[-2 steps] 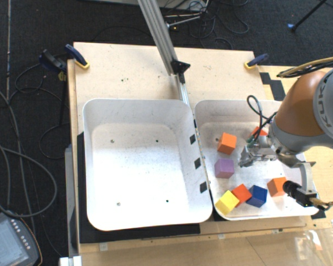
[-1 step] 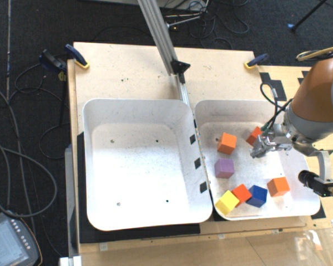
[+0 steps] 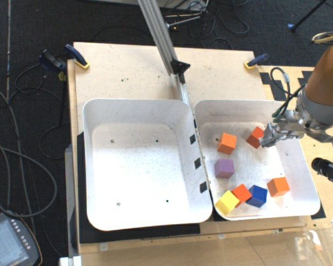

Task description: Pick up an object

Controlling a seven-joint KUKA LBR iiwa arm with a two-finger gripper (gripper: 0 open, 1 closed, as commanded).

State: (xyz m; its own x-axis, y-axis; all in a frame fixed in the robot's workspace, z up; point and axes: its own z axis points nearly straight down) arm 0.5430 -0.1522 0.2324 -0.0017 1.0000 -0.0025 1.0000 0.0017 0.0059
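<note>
Several small blocks lie in the right bin: an orange cube, a purple cube, a yellow cube, a small orange block, a blue block and another orange cube. A red-orange block sits tilted near the bin's back right. My gripper reaches in from the right and is right against that block's right side. Whether it has hold of the block is hidden from this angle.
The left bin stands beside the right one, their rims meeting in the middle. A slanted metal pole comes down to a mount at the back between the bins. Clamps sit at the bench's back corners.
</note>
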